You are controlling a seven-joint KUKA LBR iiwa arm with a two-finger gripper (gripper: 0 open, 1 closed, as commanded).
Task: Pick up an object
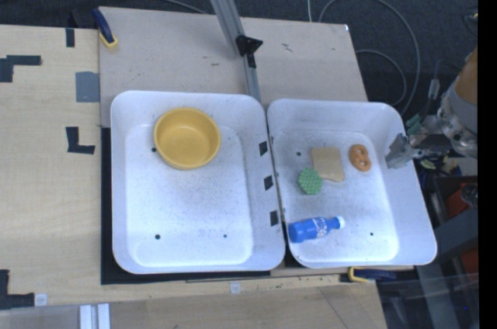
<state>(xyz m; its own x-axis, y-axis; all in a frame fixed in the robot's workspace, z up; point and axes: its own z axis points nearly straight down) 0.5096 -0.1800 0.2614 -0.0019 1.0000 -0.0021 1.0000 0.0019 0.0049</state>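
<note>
So the gripper (397, 151) sits over the right bin's (404, 242) right rim w/ nothing in it, can't tell its state, while the pastry (359, 157), sponge (328, 164), green ball (310, 181) & bottle (314, 228) lie inside, bowl (186, 137) in left bin (132, 242).

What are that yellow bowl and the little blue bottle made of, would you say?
The yellow bowl looks like plastic: one even colour, smooth matte walls, a soft rounded rim. The blue bottle, lying on its side, also seems plastic, with a slight sheen and a white cap. The picture is too coarse to be sure of either.
</note>
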